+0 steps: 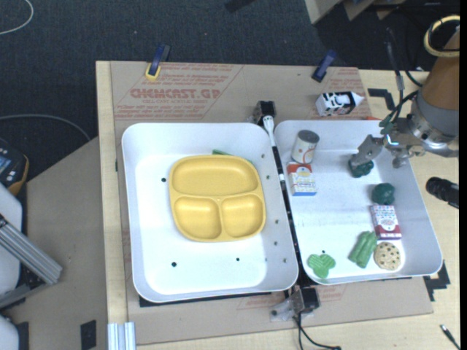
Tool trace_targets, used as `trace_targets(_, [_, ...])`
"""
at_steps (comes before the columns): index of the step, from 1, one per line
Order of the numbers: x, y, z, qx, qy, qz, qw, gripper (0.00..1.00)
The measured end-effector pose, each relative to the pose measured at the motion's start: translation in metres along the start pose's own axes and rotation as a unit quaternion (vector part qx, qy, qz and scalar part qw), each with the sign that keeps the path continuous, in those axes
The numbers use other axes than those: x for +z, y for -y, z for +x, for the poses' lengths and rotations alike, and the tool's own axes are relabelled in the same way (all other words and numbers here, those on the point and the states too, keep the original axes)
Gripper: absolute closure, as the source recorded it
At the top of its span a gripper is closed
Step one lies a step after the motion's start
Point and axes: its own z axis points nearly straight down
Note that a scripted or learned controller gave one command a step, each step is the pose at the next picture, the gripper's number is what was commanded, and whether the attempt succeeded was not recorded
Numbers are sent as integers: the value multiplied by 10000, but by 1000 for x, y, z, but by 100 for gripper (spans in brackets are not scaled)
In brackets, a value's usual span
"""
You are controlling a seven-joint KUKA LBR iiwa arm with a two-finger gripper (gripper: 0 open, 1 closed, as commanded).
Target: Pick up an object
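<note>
My gripper (381, 155) hangs over the back right part of the right bin (336, 195), and its two fingers stand apart, so it is open. The left finger (364, 152) is just above a small dark green object (360, 169) that lies on the bin floor; nothing sits between the fingers. Lower in the bin lie a round green piece (383, 192), a red and white packet (385, 221), a green pickle (362, 249), a cookie (387, 256) and a green leafy piece (320, 263). A small can (304, 147) and a little carton (302, 180) stand near the bin's left wall.
The left bin (146, 217) holds a yellow divided plate (217, 197) with a green sliver (220, 152) showing behind it. A black and white toy (339, 103) lies on the cardboard behind the right bin. Clamps (155, 62) pin the board's back edge.
</note>
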Motion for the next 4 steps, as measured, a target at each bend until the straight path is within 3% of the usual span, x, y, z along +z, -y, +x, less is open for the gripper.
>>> trace_targets(2, [114, 9, -3, -4, -2, -9, 10000, 0])
trace_targets(3, [114, 9, -3, 3, 2, -19, 10000, 0])
trace_targets(4, [103, 8, -3, 7, 6, -31, 10000, 100])
